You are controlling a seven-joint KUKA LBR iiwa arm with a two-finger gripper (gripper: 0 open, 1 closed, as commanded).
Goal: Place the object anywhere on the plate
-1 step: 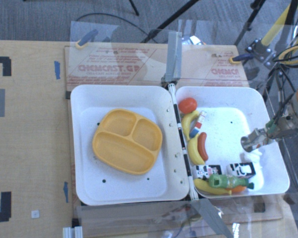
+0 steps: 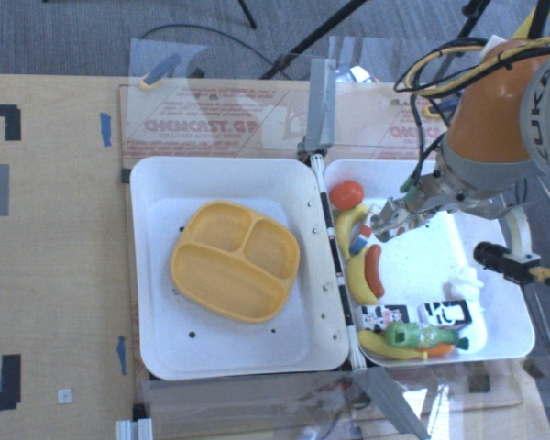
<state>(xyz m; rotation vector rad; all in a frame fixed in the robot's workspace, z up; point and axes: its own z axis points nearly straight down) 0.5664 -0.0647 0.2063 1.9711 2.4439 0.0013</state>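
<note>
The gripper (image 2: 382,220) hangs over the right bin (image 2: 504,337), beside a banana (image 2: 346,227); its closure cannot be told. The yellow plate (image 2: 235,260) lies in the left bin (image 2: 156,191).

Single fixed camera, mounted above the bench (image 2: 55,246), looking down at a slant; both white bins (image 2: 156,191) fall within frame.

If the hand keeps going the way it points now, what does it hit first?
Probably the banana at the right bin's left wall: the hand points left and down toward it, with the hot dog just below. Depth is unclear.
</note>
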